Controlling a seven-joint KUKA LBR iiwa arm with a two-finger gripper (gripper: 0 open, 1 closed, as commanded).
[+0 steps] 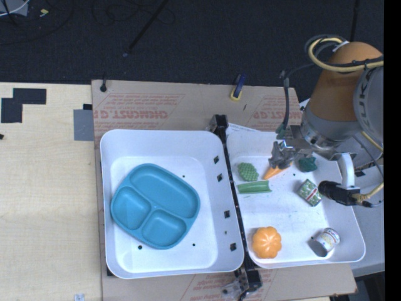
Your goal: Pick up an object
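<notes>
Both white bins (119, 256) look like smooth, faintly glossy plastic; the blue divided plate (155, 204) in the left one is matt plastic. Printed brown cardboard (163, 108) lies under them on the pale wooden bench (44, 199)

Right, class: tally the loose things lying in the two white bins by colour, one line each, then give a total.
Blue: 1, plate
Green: 4, bumpy piece, stick, can, teal piece
Orange: 2, pumpkin, carrot
Silver: 1, tin
Total: 8
</notes>
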